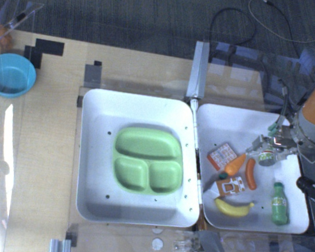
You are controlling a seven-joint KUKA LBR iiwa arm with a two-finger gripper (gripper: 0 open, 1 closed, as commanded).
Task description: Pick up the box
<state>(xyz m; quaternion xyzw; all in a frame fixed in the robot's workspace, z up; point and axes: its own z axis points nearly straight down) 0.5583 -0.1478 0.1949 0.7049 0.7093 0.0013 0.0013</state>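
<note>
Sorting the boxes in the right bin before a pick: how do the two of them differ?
The upper box is pale with a red grid pattern; the lower box is brown-orange with a white patch. The upper box lies apart from the banana; the lower box lies just above it. Both lie flat and tilted, beside the carrot.

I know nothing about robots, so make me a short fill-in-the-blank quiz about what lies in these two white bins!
1. The green tray lies in the ____ bin.
2. The yellow banana lies in the right bin, which holds a green ____ near its right wall.
3. The tray is split into ____ compartments.
4. The bowl on the bench is coloured ____.

Missing words: left; bottle; three; blue
</note>
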